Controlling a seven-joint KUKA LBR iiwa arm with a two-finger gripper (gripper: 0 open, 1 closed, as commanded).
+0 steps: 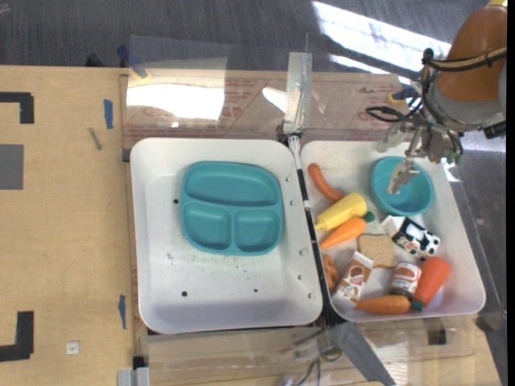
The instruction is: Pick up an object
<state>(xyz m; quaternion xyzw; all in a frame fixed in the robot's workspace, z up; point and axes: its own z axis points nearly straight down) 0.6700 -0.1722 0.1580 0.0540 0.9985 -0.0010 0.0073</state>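
Observation:
The right bin (pixel 471 240) holds several toy foods: a teal bowl (pixel 402 191) at the back, a red sausage (pixel 324 182), a yellow corn cob (pixel 344 210), an orange carrot (pixel 344 232) and a bread slice (pixel 378 250). My gripper (pixel 408 167) hangs from the grey wrist over the back rim of the teal bowl. I see nothing held in it. Nearer the front lie a black-and-white block (pixel 417 238), a small jar (pixel 405 277), a little carton (pixel 352 282) and two more carrots (pixel 434 278), (pixel 385 304).
The left bin (pixel 153 248) holds a teal divided plate (pixel 232 207). A raised divider (pixel 304 215) runs between the two bins. A clear sheet and a metal post (pixel 298 95) stand behind them. The wooden bench (pixel 56 215) spreads to the left.

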